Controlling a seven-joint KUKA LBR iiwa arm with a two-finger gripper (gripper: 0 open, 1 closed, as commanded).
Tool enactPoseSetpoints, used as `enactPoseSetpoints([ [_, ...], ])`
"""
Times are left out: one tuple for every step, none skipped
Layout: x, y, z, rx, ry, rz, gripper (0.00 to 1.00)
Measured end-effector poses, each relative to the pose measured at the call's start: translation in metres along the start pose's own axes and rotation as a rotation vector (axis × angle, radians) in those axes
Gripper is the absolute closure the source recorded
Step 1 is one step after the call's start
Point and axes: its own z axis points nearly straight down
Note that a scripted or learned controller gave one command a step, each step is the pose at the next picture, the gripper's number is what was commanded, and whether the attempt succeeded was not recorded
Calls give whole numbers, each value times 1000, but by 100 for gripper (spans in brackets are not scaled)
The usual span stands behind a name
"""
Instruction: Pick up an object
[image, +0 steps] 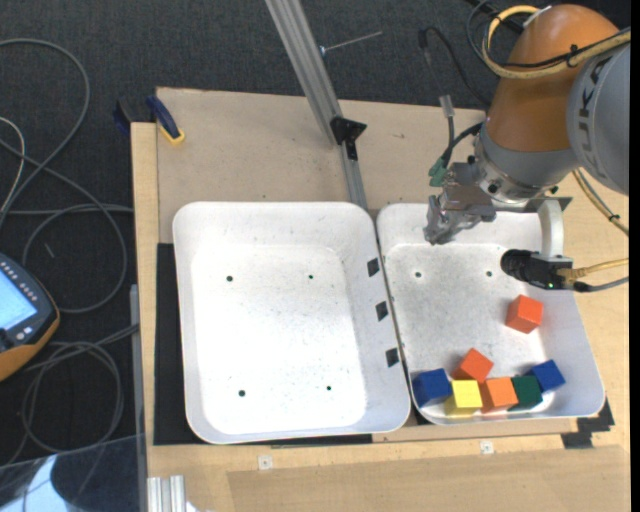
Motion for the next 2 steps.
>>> enactPoseSetpoints([
  [63,16,8,-4,-1,-1,100],
  [110,35,9,-6,-1,0,100],
])
